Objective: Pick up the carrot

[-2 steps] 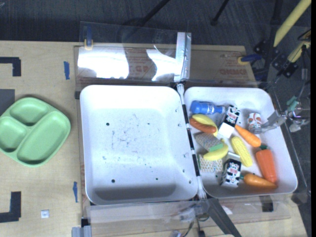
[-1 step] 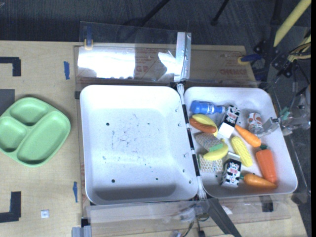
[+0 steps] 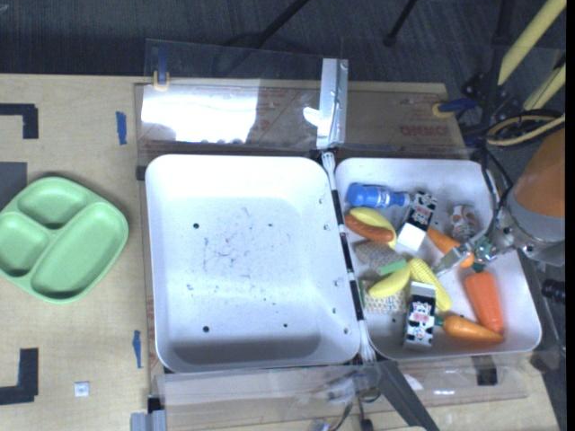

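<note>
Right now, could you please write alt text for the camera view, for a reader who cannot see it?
The gripper hangs over the right bin, just above an upright carrot among crowded toy food. The left bin sits alongside, with a green divided plate on the bench.

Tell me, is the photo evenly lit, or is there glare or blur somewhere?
In the camera view, strong glare washes out the clear panel behind the left bin; the lighting elsewhere is soft, with faint shadow along that bin's front edge. The arm at the right is blurred, while the carrot and other toys look reasonably sharp.
</note>
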{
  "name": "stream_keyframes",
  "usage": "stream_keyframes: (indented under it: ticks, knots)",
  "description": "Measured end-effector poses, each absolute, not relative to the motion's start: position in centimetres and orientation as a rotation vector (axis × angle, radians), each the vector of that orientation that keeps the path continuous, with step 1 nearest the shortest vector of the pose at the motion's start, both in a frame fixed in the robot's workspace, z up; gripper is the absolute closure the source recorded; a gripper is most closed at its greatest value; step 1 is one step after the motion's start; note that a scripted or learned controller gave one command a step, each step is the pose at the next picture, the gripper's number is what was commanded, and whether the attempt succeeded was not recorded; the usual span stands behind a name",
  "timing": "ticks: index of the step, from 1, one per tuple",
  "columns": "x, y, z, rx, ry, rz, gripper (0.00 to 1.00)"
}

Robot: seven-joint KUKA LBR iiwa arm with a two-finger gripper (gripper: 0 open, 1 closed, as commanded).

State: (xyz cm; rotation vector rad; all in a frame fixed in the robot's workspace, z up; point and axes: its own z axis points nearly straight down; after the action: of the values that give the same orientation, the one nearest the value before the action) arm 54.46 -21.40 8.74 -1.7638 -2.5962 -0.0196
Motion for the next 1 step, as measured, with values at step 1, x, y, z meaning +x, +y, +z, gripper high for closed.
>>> stream_keyframes:
  ticks: [1]
  knots:
    - [54.52,-21.80,9.82,-1.776,-2.601,-0.014,1.00]
